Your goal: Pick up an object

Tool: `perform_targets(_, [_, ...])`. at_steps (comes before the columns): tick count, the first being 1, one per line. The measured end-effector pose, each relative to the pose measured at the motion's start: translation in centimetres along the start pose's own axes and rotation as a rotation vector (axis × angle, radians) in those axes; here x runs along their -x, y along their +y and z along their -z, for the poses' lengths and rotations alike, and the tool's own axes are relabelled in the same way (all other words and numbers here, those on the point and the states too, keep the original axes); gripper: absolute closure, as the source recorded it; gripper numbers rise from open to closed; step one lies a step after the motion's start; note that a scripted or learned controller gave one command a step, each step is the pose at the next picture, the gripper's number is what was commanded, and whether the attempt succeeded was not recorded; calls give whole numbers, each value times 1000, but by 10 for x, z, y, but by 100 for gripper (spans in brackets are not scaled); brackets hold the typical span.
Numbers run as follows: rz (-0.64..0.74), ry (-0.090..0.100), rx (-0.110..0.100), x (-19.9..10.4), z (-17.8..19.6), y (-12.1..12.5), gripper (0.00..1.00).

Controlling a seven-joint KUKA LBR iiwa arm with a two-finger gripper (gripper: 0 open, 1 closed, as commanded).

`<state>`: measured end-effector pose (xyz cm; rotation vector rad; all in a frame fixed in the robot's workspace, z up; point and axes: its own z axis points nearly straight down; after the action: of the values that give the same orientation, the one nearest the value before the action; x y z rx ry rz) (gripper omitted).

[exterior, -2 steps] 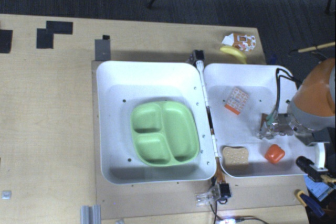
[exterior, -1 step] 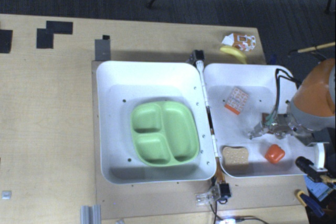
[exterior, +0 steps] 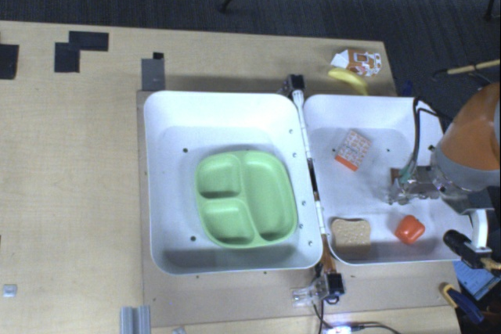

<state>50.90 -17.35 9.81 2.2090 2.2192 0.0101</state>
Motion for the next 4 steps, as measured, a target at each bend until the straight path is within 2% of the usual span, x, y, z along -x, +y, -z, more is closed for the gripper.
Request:
perform_targets(1, [0, 0, 0, 0, 0, 0, 0])
perform_targets(2, [3, 0, 3, -1, 11, 1, 100])
perform_targets(3, [2, 0, 3, -1, 10, 1, 0])
perform_targets(4, [6, 0, 6, -1, 21, 3, 100])
